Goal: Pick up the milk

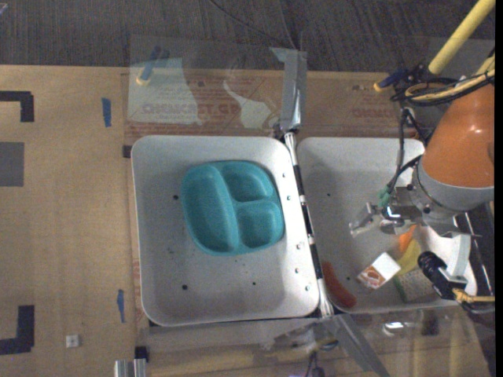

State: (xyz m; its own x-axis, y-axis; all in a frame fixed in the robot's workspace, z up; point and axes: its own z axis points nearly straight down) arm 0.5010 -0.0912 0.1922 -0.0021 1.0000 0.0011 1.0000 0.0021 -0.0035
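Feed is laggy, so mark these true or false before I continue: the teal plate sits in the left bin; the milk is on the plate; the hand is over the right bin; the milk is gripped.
1. The teal plate sits in the left bin. True.
2. The milk is on the plate. False: it lies in the right bin.
3. The hand is over the right bin. True.
4. The milk is gripped. False: it lies apart from the hand.

Tool (368,220) above right bin (330,171), milk (380,271) nearby.
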